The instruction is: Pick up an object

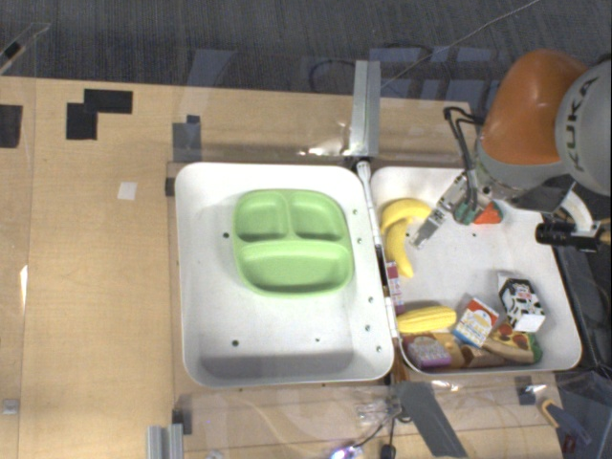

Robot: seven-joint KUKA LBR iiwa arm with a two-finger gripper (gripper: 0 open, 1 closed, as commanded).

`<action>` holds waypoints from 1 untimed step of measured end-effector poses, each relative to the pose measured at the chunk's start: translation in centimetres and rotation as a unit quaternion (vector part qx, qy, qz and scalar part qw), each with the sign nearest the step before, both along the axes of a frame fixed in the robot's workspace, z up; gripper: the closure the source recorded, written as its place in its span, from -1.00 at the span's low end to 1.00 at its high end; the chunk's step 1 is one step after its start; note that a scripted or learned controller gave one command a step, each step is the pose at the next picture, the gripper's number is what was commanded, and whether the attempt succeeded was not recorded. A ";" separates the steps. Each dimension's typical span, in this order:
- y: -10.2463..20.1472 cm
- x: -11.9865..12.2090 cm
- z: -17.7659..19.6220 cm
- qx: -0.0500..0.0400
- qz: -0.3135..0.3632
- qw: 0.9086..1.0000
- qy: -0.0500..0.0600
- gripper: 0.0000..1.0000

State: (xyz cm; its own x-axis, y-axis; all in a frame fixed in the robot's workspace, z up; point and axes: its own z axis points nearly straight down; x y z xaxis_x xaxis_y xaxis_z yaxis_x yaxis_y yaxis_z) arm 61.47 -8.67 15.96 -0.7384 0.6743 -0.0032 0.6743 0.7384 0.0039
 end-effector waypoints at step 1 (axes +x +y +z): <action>-1.5 4.3 -7.1 0.000 -0.070 0.998 -0.002 -1.00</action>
